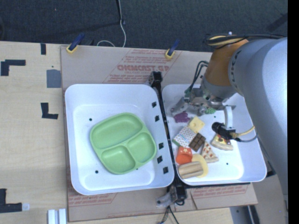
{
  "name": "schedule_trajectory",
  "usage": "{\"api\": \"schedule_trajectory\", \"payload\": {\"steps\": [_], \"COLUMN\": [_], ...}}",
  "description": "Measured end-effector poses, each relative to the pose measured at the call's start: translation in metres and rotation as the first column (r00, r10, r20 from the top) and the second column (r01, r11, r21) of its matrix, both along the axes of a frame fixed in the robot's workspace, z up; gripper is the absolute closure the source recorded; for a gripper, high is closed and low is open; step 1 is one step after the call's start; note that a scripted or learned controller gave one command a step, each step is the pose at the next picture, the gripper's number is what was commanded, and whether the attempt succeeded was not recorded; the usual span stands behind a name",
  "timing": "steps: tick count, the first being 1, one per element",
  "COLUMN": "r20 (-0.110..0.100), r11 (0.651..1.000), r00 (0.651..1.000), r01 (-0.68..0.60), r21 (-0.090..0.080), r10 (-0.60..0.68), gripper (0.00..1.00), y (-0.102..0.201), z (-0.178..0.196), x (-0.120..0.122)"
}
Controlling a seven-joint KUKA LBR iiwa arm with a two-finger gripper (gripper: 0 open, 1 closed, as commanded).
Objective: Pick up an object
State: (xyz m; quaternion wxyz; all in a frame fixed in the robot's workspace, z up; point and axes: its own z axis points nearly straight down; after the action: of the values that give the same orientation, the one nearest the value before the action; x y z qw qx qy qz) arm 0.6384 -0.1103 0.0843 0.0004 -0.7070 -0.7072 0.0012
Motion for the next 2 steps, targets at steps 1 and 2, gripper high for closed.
{"api": "schedule_trajectory", "payload": {"steps": [1, 2], "r20": [0.001, 0.0], "r11": [1.0, 1.0], "r00": [1.0, 1.0], "r01": [-0.001, 0.0], "r21": [0.001, 0.0], "r10": [0.001, 0.0], "gripper": [0.0, 0.0], "y": [0.003, 0.01], "z": [0.0, 0.0], "x": [0.003, -0.007]}}
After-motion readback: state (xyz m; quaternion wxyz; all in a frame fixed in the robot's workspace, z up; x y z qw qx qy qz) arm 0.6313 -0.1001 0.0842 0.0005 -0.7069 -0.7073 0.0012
